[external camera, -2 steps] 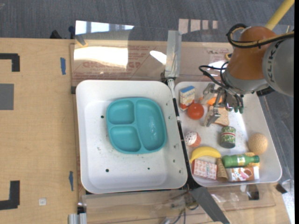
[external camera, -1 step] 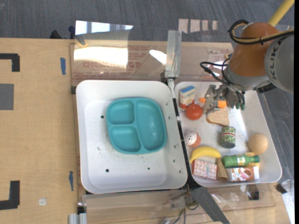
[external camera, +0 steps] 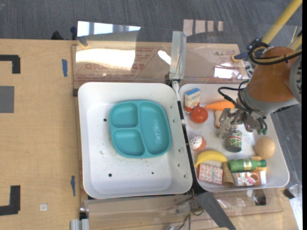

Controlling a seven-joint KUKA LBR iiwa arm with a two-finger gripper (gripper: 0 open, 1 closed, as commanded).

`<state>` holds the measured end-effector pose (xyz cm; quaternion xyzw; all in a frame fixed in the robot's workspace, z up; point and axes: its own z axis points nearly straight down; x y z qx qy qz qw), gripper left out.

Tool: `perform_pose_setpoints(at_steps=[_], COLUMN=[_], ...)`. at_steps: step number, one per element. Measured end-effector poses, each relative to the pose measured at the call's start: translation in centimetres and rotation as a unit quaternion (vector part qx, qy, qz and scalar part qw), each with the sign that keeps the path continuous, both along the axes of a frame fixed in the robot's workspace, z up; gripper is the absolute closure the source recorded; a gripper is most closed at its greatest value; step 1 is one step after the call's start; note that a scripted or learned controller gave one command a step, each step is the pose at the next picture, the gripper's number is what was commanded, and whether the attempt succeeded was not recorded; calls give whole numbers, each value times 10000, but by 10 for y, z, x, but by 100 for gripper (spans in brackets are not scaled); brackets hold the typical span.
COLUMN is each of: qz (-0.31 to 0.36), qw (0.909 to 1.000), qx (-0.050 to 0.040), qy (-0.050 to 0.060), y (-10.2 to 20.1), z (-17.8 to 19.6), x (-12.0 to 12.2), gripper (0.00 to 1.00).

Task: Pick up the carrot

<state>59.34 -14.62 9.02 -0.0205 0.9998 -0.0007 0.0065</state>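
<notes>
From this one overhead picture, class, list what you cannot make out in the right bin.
1. Gripper: camera view; the arm's wrist covers it, so open or shut is unclear.
2. Carrot: its right end runs under the arm.
3. Can: its top sits behind the fingers.
4. Small cartons: print too small to read.
5. Item left of the can: partly hidden, unidentifiable.

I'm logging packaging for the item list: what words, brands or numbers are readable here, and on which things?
None can be read.
Milk carton: print blurred.
Can: label too small.
Green bottle: label blurred.
Two snack boxes: print unreadable.
</notes>
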Motion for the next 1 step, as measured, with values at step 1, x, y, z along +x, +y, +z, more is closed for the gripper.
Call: perform_pose_setpoints(at_steps=[1], qz=[1078], qw=[9942], qx=[-31], qy=[-9], y=[-70], z=[135], x=[30], gripper=[100])
